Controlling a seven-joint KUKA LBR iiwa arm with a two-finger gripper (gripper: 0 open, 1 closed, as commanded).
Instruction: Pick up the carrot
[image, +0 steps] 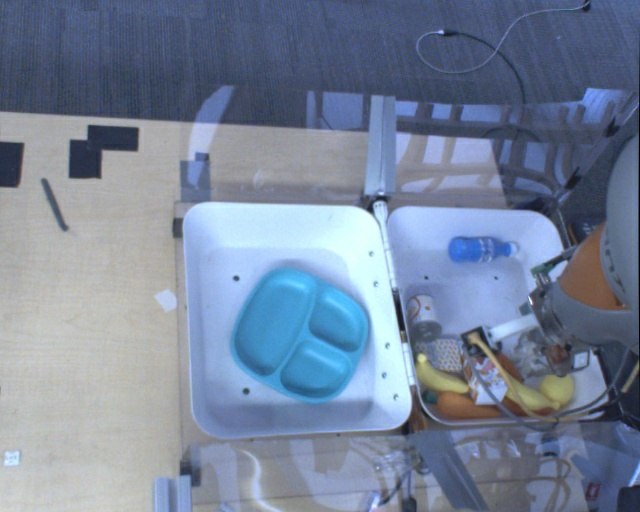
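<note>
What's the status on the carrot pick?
End effector low over right bin, grip unclear. Carrot on bin floor, front edge. Bananas crowding it.

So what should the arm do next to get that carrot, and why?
Probably shift the pincer toward the bin's near edge and lower it: the carrot lies at the bottom of the right bin, wedged beside the bananas, and the pincer sits farther back.
</note>
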